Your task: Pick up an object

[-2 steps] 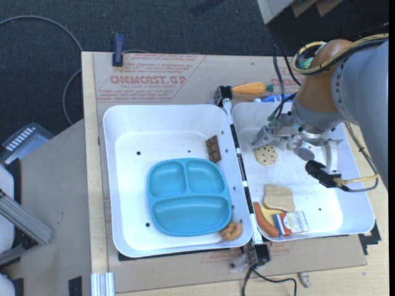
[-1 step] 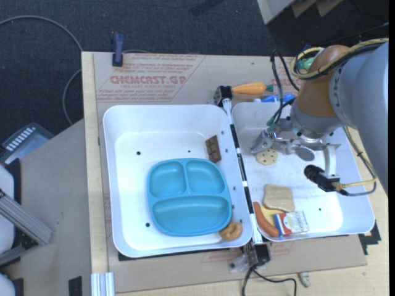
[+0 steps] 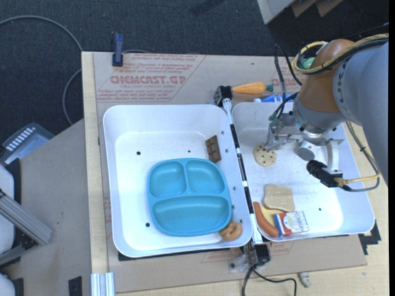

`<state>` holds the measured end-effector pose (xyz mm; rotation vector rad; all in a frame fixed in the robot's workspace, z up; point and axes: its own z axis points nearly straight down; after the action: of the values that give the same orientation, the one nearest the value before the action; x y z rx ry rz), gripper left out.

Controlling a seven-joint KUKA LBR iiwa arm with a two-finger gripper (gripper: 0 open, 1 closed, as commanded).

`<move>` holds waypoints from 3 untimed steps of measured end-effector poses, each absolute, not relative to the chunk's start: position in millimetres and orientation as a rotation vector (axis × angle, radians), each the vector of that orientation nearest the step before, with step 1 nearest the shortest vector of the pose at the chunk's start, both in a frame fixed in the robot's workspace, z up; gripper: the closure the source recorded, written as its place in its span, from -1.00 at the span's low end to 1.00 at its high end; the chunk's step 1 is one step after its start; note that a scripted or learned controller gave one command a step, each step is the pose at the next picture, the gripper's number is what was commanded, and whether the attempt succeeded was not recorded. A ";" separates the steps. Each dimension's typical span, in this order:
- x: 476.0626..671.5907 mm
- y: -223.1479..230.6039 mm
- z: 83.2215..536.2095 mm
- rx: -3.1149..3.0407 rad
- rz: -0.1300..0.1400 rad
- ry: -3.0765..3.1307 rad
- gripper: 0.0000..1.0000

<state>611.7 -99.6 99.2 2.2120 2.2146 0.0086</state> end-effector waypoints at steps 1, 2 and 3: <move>611.6 -99.5 99.0 2.212 0.008 2.215 -1.00; 590.3 -93.5 84.2 2.223 -0.002 2.223 -1.00; 592.6 -94.3 97.7 2.218 0.003 2.218 1.00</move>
<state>592.6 -94.3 97.7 2.2176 2.2183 0.0035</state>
